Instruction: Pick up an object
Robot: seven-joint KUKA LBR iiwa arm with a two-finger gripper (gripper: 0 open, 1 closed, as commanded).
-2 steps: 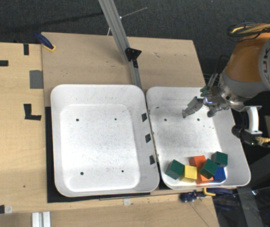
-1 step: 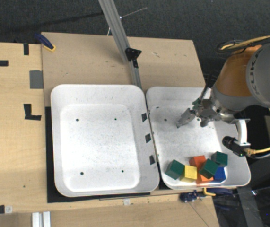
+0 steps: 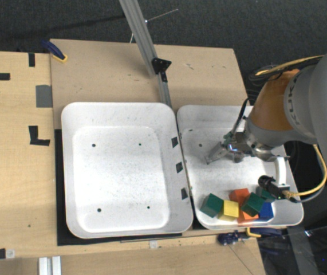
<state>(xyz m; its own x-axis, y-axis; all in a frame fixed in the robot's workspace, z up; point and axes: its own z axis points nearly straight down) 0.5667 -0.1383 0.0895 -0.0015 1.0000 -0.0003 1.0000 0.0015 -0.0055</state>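
Approach step: two-finger metal tool (image 3: 213, 155) spread open, empty, over bare floor of right shallow white plastic bin (image 3: 209, 119). Small coloured blocks (image 3: 237, 205) clustered near, at front wall. Next, probably: shift toward cluster, descend, close.

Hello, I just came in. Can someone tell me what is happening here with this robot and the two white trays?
A grey and orange robot arm reaches from the right over the right bin. Its gripper hangs above the bare middle of that bin, with nothing between its fingers. The coloured blocks, green, yellow, orange and blue, lie clustered in the near corner of the right bin, apart from the gripper. The left bin sits beside it. Nothing is picked up yet.
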